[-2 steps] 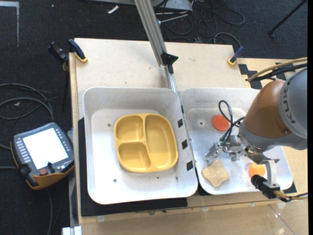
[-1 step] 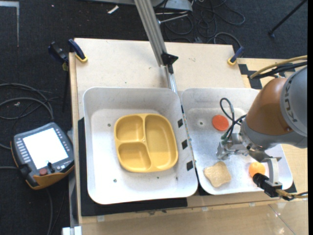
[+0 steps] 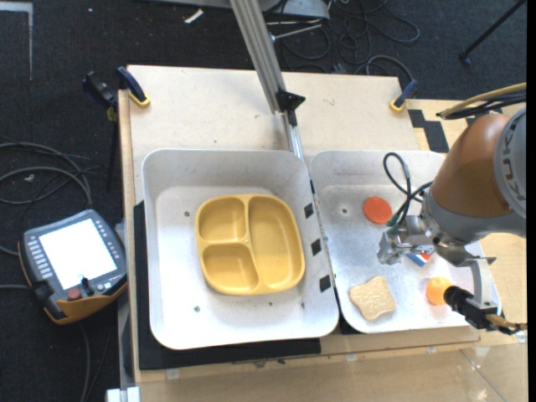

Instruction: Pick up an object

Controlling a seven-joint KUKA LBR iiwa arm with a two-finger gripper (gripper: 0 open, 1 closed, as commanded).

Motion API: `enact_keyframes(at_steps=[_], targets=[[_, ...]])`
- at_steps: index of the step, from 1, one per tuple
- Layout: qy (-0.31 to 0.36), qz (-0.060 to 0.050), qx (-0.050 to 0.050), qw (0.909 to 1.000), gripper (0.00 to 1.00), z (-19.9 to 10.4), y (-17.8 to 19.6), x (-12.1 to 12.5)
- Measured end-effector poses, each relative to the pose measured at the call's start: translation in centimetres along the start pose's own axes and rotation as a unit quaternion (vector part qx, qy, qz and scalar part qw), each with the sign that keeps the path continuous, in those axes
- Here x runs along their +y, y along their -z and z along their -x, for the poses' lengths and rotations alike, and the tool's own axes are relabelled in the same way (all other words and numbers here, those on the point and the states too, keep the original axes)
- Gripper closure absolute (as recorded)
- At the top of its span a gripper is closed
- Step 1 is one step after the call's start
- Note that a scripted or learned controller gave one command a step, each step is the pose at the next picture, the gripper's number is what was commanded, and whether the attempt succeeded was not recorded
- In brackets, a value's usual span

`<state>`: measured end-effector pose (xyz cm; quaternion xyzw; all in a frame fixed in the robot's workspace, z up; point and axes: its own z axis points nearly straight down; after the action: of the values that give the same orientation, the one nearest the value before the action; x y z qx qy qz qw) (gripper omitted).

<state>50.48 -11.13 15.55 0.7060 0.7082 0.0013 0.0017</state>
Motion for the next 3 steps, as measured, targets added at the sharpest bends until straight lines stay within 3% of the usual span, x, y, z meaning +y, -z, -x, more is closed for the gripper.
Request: enact_keyframes(at_steps=[1,2,3], targets=[[0.000,0.002,-0.001,1.0000,1.00,-0.2,6.3,0.4],[0.000,-0.001,0.000,1.0000,1.00,-0.2,7.3,0.5],[0.002,-0.001,0.001,1.0000,1.00,-4.7,7.9,2.4]])
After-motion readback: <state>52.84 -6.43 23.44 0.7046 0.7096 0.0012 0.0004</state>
